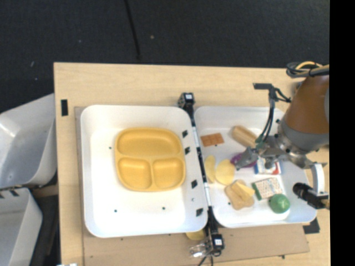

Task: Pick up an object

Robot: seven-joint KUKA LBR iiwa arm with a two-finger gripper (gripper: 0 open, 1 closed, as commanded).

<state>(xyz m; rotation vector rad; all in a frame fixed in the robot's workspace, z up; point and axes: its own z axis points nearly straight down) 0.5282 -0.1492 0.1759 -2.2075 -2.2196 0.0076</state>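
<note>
My gripper (259, 158) hangs low in the right bin (222, 115), below the orange band of the arm (308, 105). A purple object (242, 159) lies right at its left side, touching or very close. Around it are a tan wooden cylinder (243, 135), a brown rectangular piece (212, 140), pale yellow slices (221, 172), a tan bread-like chunk (240, 194), a small printed card (267, 188) and a green ball (279, 204). Whether anything sits between the fingers is hidden by the wrist.
The left bin (100, 204) holds a yellow three-compartment tray (150, 158). A black clamp rail (195, 148) runs between the bins. The bench's wooden edge (66, 148) borders the left side, with white containers (22, 143) beyond it.
</note>
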